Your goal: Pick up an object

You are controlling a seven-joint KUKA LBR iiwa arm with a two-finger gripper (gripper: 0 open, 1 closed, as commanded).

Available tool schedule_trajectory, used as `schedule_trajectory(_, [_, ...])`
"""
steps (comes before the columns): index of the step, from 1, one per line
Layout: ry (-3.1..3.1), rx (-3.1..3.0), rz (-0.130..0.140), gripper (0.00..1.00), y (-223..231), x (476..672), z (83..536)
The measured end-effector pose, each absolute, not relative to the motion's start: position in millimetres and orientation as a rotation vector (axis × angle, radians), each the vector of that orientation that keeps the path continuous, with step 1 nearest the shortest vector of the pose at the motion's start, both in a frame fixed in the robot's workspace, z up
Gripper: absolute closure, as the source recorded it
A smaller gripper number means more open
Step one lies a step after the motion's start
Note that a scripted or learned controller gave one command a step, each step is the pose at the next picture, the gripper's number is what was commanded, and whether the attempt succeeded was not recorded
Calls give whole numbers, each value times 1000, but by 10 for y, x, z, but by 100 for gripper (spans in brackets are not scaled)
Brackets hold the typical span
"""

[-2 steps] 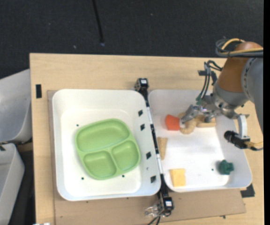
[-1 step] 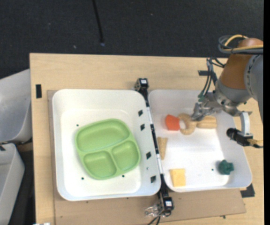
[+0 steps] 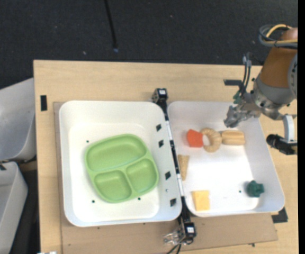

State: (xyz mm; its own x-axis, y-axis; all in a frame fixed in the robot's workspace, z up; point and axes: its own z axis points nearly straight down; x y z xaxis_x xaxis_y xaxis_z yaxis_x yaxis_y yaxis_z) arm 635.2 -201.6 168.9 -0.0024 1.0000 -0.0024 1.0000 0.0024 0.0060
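Observation:
In the right bin (image 3: 224, 205) lie a small red-orange piece (image 3: 194, 138), a tan ring-shaped piece (image 3: 211, 139), a tan log-shaped piece (image 3: 233, 137), a thin beige wedge (image 3: 183, 165), a yellow square block (image 3: 200, 199) and a dark green lump (image 3: 255, 189). My gripper (image 3: 233, 117) hangs over the bin's far right part, just above and behind the log-shaped piece. I see nothing held in it. The arm's grey wrist and orange band (image 3: 277, 70) rise behind it at the right.
The left bin (image 3: 73, 205) holds a green divided plate (image 3: 122, 167). Black clips (image 3: 169, 157) line the ridge where the two bins meet. White containers (image 3: 4, 126) stand off the bench at the left.

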Motion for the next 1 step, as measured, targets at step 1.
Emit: schedule_trajectory(1, [2219,2212,6,100,-1995,6409,2332])
